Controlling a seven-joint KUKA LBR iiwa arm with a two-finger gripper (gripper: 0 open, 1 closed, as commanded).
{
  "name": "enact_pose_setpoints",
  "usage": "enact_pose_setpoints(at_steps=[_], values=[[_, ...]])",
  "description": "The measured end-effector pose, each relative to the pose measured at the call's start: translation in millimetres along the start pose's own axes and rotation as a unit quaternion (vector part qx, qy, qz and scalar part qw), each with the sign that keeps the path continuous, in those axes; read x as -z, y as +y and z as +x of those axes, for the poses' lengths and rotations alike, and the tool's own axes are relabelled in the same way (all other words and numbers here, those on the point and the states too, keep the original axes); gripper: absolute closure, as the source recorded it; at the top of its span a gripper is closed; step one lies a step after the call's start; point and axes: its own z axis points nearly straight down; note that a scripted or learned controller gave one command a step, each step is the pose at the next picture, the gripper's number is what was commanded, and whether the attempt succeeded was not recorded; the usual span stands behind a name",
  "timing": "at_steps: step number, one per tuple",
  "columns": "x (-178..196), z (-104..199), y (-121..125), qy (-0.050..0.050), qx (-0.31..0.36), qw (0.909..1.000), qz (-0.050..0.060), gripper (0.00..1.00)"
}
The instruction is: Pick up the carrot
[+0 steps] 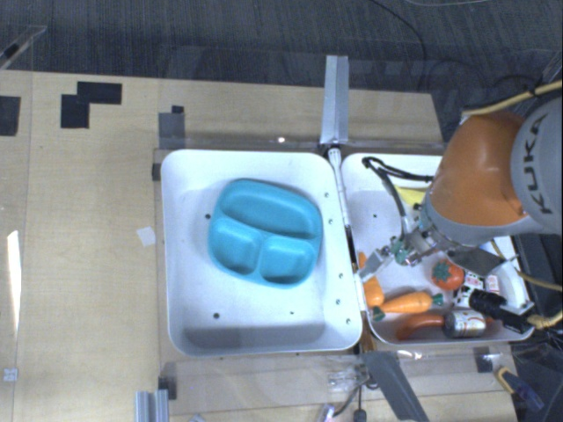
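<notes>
Wooden bench (79, 262) beneath two white bins (176, 323), grey carpet (176, 16) beyond.

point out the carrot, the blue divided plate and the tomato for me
carrot (406, 303): camera view, right bin, on the middle of its orange body.
blue divided plate (264, 231): camera view, left bin, on the ridge between its compartments.
tomato (447, 275): camera view, right bin, on its red skin below the green top.

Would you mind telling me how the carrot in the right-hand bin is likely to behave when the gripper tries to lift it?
The carrot looks like a smooth, glossy toy, so it is probably stiff, light and somewhat slippery. Its rounded, tapering shape suggests it may roll or squirt out of a pinch. It lies crowded against other items near the right bin front wall, which may hamper a clean grasp.
</notes>
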Motion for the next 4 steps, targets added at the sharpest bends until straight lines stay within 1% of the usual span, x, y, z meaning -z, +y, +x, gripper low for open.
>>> enact_pose_setpoints(at_steps=[1,2,3,4], values=[[26.7,56.8,35.2,-0.001,0.117,0.9932,0.000,0.00],[0.0,19.7,2.0,-0.001,0.196,0.9807,-0.001,0.00],[0.3,-39.2,-27.2,-0.002,0.190,0.9818,-0.001,0.00],[-87.6,-48.5,-32.9,0.000,0.353,0.9355,0.000,0.00]])
